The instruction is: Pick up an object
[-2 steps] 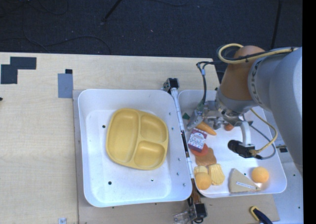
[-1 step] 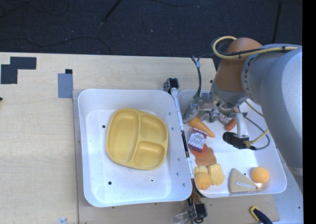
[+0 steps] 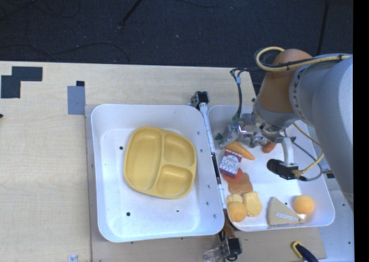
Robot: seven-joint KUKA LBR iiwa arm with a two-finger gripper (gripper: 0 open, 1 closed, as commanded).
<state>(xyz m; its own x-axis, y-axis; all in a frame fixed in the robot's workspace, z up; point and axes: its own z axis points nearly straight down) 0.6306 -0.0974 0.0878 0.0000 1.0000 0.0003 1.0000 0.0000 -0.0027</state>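
Note:
My gripper hangs low over the far left part of the right bin, below the arm's orange band. Just beneath it and slightly nearer lies an orange carrot. A small red-and-white carton sits next to the carrot, with a brown and red piece below it. Toward the front of the bin lie two yellow food pieces, a cheese wedge and an orange ball. Nothing shows between the fingers.
The left bin holds a yellow divided plate. A metal rail runs between the two bins. A black connector with cables hangs from the arm over the right bin's middle. Bare wooden bench lies to the left.

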